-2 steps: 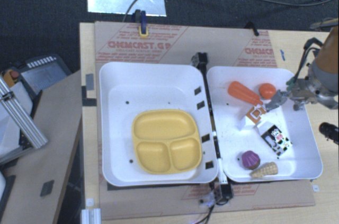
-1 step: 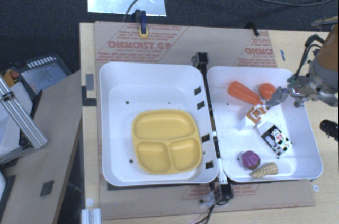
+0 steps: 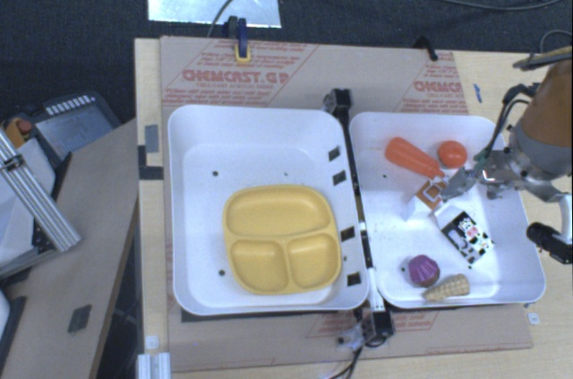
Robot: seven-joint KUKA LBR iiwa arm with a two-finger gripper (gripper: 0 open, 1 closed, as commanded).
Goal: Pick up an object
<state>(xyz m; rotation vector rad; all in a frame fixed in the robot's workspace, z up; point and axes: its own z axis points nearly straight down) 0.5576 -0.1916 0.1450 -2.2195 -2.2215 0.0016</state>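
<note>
1. Camera view, bins: two shallow white bins sit side by side on the worktop (image 3: 148,189). The left bin (image 3: 192,144) holds a yellow divided tray (image 3: 282,238) with three compartments.
2. Camera view, right bin (image 3: 376,144): an orange carrot-shaped toy (image 3: 412,157) lies near the top, with a small orange ball (image 3: 452,154) just to its right. A black-and-white patterned card (image 3: 467,236) lies tilted toward the middle. Near the front edge sit a purple round toy (image 3: 423,270) and, just beside it, a tan cone (image 3: 447,287).
3. Camera view, arm: the tool (image 3: 439,191) hangs low over the right bin between the carrot toy and the card, close to a small white piece (image 3: 412,207). Whether it is parted or closed, I cannot tell.
</note>
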